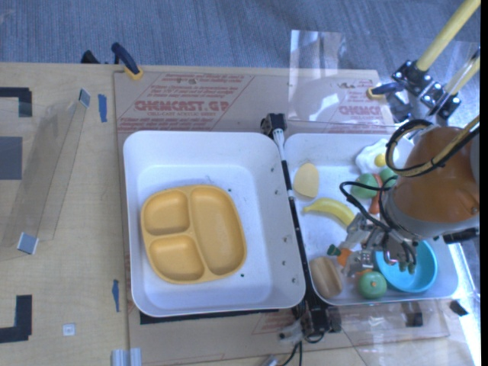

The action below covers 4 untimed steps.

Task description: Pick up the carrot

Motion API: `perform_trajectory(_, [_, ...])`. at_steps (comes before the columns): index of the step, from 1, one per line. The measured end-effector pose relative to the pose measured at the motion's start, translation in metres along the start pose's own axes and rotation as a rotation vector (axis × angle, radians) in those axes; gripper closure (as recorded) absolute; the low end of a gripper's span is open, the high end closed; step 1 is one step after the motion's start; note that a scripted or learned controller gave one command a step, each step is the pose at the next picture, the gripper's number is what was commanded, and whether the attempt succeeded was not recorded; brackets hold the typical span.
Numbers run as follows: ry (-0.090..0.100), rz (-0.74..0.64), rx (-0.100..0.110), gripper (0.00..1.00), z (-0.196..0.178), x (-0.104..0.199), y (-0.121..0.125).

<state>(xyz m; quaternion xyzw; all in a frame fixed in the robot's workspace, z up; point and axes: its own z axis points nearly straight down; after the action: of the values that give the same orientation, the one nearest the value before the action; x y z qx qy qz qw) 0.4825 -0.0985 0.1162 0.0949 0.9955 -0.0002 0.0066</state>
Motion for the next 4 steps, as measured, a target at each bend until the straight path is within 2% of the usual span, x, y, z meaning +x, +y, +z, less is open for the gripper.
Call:
perform_trajectory(1, [-0.006,-0.002,0.0,1.0,-0.01,-0.002,0.001])
perform_trajectory(2, [0.002,-0.11,0.001,1.0,0.023,-0.002,0.006])
perform_trajectory(4, [-0.009,-0.113,0.0,1.0,0.003,-0.005,0.009])
